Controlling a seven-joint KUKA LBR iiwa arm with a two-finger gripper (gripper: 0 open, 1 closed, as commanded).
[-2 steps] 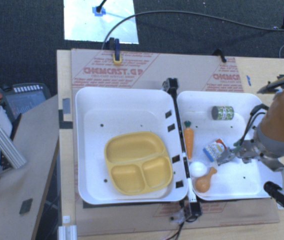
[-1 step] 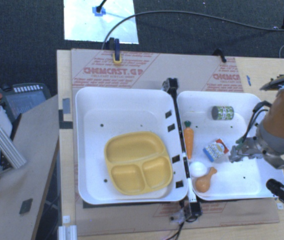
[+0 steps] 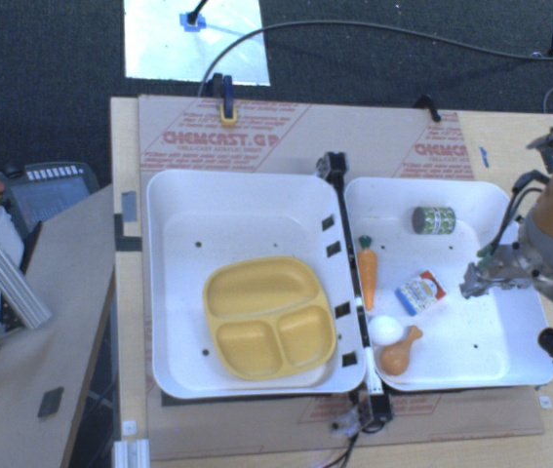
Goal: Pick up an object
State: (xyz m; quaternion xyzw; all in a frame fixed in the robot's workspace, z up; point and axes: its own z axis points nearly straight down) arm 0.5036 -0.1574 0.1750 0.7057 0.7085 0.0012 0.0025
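On a cardboard-covered bench, the right bin (image 3: 510, 359) has the gripper (image 3: 475, 283) hovering just beside the small packet (image 3: 420, 292), finger state unreadable, nothing lifted yet.

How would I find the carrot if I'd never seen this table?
Look in the right bin, the one without the yellow tray. Along its left wall lies the toy carrot, green top pointing away, tip toward the white egg. It is the only long, thin orange thing there; the drumstick is stubby and tan.
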